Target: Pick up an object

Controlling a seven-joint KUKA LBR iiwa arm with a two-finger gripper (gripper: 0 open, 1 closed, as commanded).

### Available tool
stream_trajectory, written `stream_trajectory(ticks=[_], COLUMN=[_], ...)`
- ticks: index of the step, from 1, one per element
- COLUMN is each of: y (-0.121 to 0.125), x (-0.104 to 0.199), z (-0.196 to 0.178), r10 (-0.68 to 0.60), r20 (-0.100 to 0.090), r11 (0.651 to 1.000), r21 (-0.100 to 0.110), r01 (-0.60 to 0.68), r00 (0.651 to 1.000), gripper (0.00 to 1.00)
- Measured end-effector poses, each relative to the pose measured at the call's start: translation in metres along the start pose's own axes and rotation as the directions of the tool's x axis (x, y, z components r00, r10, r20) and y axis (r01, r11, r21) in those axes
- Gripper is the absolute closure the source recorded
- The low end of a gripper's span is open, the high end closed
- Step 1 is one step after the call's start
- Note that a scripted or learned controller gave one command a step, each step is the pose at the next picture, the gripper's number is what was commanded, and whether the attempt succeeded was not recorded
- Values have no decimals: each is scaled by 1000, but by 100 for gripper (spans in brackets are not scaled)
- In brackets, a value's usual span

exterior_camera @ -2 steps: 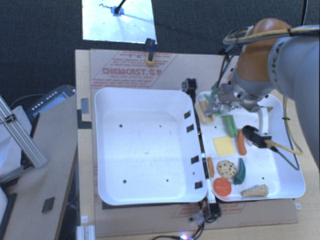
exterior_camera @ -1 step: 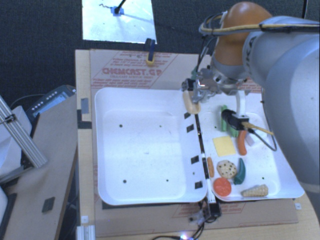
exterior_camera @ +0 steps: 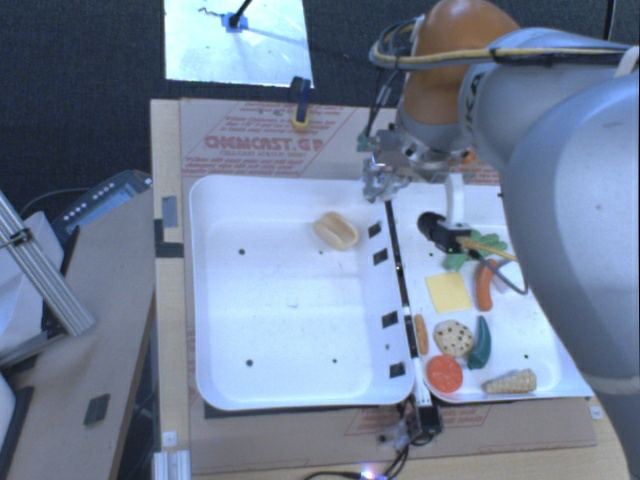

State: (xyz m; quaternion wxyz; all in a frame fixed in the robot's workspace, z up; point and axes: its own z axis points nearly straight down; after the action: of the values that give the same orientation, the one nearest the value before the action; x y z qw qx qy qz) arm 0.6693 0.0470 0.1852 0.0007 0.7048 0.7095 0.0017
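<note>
While the gripper (exterior_camera: 384, 180), its state impossible to tell, hovers at the left bin's (exterior_camera: 215, 298) far rim, item one: bread roll (exterior_camera: 336, 230), lying at the bin's one o'clock, judged light, rounded, slightly slippery; best taken across its narrow middle.

Tan bun (exterior_camera: 336, 230), yellow square (exterior_camera: 449, 292), red tomato (exterior_camera: 445, 374), white bins (exterior_camera: 215, 268).

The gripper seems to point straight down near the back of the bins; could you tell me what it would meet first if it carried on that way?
Probably the divider where the two white bins meet, near their back end. The gripper hangs over that line, with the bread roll off to its side in the left bin. Depth is unclear from this slant.
</note>
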Motion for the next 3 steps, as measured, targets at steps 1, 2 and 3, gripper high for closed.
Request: stream_trajectory(ticks=[1, 2, 3], y=[0, 0, 0], x=[57, 46, 51], z=[0, 1, 0], r10=[-3, 6, 3], r20=[-1, 2, 2], r11=[1000, 1000, 1000], r21=[1, 2, 1], r01=[3, -6, -3], r00=[1000, 1000, 1000], gripper=[100, 100, 100])
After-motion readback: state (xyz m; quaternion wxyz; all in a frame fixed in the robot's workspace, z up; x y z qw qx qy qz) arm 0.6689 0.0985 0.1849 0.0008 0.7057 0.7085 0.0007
